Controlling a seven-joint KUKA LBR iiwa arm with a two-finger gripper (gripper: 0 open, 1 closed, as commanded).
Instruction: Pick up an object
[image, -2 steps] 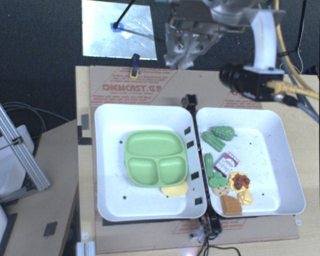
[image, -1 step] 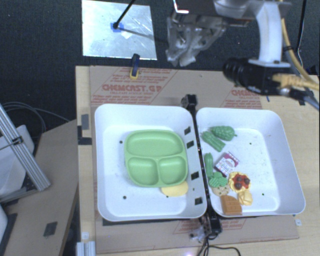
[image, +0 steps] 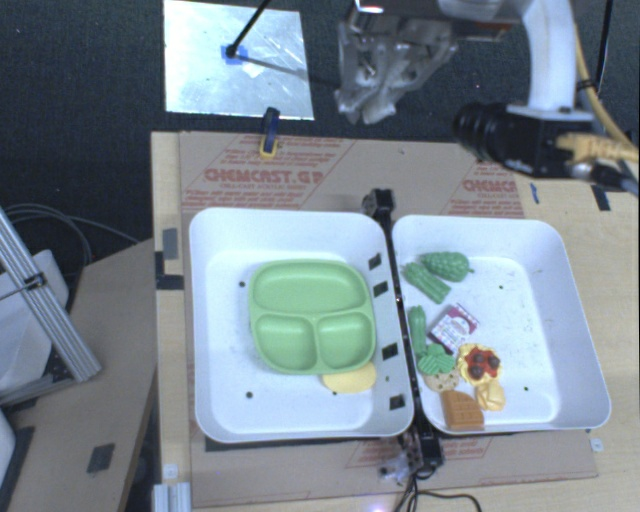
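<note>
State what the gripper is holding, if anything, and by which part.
Nothing visible. The gripper hangs above the bench beyond the bins, with no object between its fingers; the toy foods lie in the right bin.

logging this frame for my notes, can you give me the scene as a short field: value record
left bin: holds a green divided tray with a flat yellow piece at its near edge
right bin: holds a cluster of toy food along its left side
toy food: green bumpy vegetable, green pod, purple-and-white packet, red-topped piece, brown waffle-like square
gripper: raised beyond the bins' far edge, nothing visible between its fingers
task state: no object picked up yet
</note>
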